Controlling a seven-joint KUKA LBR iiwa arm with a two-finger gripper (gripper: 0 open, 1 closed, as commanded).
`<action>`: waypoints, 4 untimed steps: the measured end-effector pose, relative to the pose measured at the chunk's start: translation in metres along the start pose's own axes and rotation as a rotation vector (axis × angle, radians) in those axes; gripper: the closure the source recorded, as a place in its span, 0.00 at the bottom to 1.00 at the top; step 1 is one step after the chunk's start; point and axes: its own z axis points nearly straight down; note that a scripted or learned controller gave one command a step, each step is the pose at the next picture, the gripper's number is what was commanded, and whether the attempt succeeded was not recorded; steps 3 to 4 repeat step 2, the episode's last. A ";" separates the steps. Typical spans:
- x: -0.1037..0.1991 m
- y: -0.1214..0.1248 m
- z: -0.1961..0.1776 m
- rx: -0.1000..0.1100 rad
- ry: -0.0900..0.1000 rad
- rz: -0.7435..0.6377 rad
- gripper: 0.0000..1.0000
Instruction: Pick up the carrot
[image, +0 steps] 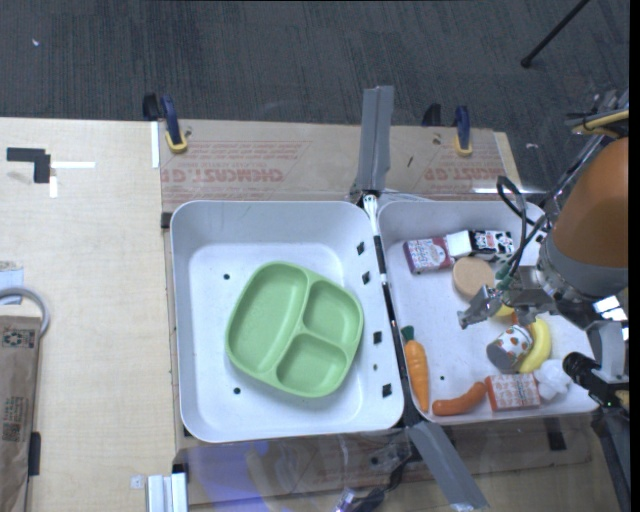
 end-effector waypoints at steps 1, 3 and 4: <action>0.115 -0.018 0.001 -0.002 -0.001 -0.123 0.00; 0.131 -0.018 0.001 -0.001 -0.001 -0.477 0.00; 0.131 -0.018 0.001 -0.001 -0.001 -0.477 0.00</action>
